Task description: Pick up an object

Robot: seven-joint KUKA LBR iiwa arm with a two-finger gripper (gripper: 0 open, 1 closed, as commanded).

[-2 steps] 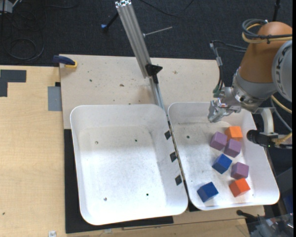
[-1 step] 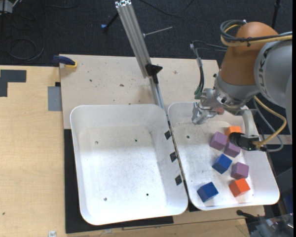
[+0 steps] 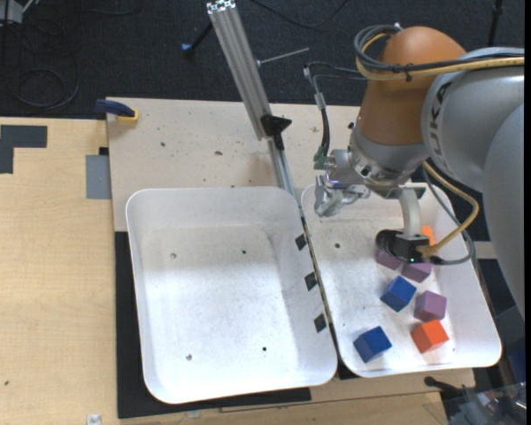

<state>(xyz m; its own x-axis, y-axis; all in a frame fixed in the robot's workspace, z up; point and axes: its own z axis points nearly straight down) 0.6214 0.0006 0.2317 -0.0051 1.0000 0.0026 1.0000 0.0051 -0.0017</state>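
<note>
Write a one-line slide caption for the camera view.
End effector hangs over the right bin's far end; orange block, purple block and blue blocks lie nearer its front.

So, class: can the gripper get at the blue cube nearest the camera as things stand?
Probably yes. That blue cube lies uncovered in the right bin, apart from the orange cube, and the gripper hovers at that bin's far corner.

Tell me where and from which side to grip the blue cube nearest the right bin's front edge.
Probably from straight above, closing on two opposite side faces of the front blue cube. It rests flat and stands apart from the orange cube, so its sides look free.
</note>
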